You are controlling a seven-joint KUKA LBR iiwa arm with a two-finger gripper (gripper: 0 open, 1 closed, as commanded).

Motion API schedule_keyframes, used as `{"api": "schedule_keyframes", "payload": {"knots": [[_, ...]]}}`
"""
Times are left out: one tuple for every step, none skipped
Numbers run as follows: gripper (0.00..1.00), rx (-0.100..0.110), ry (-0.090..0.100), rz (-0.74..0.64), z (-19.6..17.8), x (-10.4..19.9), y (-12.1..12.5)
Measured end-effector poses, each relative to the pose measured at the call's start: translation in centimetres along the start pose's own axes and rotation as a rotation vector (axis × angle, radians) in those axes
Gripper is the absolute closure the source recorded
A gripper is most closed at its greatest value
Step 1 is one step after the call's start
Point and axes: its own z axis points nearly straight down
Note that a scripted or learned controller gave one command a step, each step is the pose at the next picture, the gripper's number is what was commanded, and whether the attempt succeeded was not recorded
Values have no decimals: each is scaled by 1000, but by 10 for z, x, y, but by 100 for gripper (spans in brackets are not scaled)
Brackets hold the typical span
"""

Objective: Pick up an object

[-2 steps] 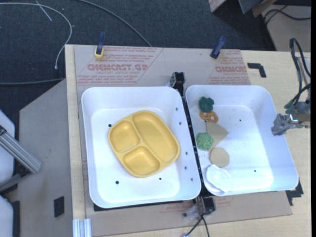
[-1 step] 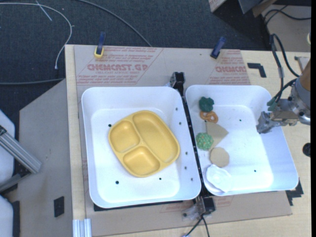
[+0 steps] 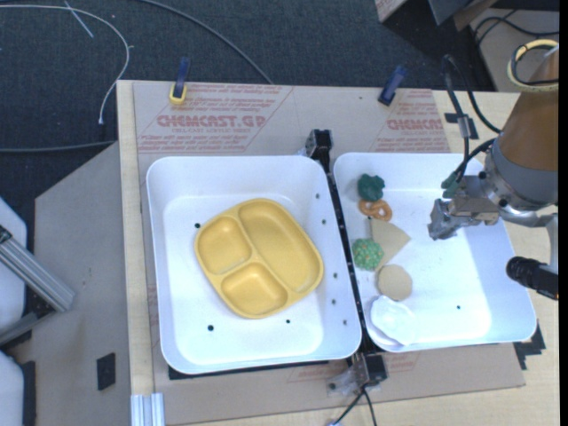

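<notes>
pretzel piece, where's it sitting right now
The pretzel piece lies in the right bin, near its left wall, just below the dark green toy and above the tan wedge.

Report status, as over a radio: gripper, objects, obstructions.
Gripper over right bin, holding nothing seen. Small objects along bin's left side. Yellow tray in left bin.

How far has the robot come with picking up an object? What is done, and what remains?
Nothing looks picked up. The pincer hangs over bare floor of the right bin, with nothing visible in it. The items, such as the green broccoli piece and round tan piece, lie along that bin's left side. Reaching, grasping and lifting remain.
</notes>
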Motion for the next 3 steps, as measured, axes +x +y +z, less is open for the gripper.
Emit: {"api": "schedule_keyframes", "payload": {"knots": [[100,-1,-1,1,-4,51,2],[100,0,-1,0,-4,111,2],[100,-1,-2,6,-1,168,3]]}}
